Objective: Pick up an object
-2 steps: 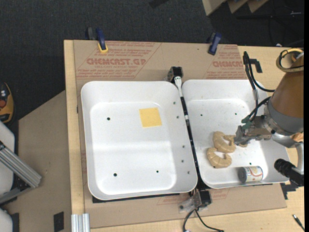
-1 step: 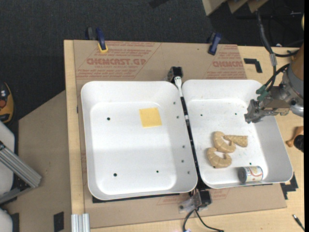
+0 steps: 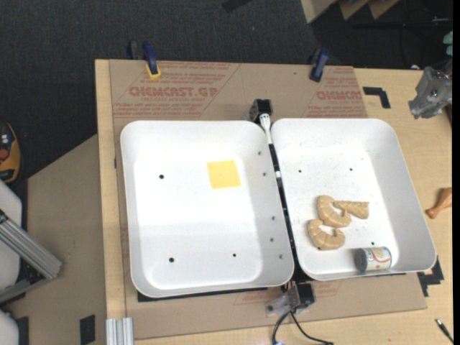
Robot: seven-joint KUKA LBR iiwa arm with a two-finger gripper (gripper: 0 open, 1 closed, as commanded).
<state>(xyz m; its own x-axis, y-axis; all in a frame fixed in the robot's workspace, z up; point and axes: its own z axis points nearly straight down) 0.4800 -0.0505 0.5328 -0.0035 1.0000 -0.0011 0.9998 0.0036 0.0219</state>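
A flat yellow square [image 3: 223, 174] lies in the left bin [image 3: 144, 264], a little above its middle. In the right bin [image 3: 388, 142], three tan curved pieces [image 3: 332, 221] cluster at the lower centre, touching one another. A small can [image 3: 372, 258] with a grey end lies on its side at that bin's front right corner. My gripper [image 3: 431, 92] shows as a grey metal part at the right edge, outside the right bin's far right corner and away from every object.
The bins sit side by side on a brown board [image 3: 215, 88] held by blue clamps [image 3: 150, 57] at the back. A black bracket [image 3: 261, 110] stands at the bins' joint. A small orange-brown thing [image 3: 439, 207] pokes in at the right edge, beside the right bin.
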